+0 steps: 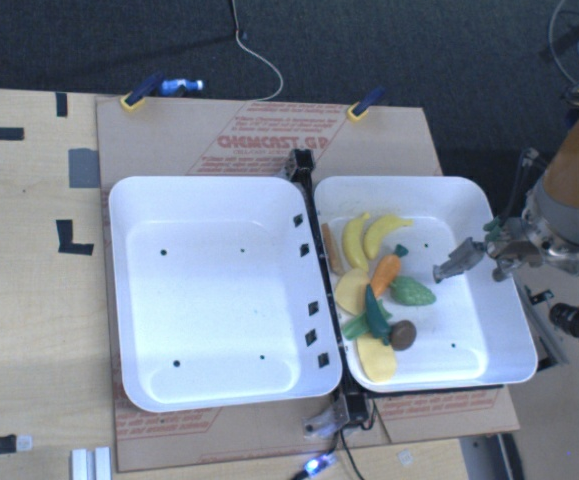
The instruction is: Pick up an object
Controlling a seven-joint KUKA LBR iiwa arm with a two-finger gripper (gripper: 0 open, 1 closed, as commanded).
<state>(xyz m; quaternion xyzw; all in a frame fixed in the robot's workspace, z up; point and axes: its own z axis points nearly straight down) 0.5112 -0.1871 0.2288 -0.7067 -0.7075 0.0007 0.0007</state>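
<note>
Toy foods lie heaped in the right bin (pixel 469 203), against its left wall, beside the divider shared with the left bin (pixel 134 203); counted: two bananas, one carrot, one green leafy piece, one teal piece, one brown round piece, two pale yellow pieces, and one thin tan stick. Both bananas (pixel 369 236) lie side by side near the far left corner, long axes running from the near side to the far side, tips curving right; the carrot (pixel 385 272) slants just below them, green top toward the far right, point toward the near left; the green leafy piece (pixel 411 292) lies just right of the carrot. The gripper (pixel 447 268) hangs over the right half of this bin, near its right wall, fingers pointing left toward the pile; whether they are spread or closed I cannot tell.
</note>
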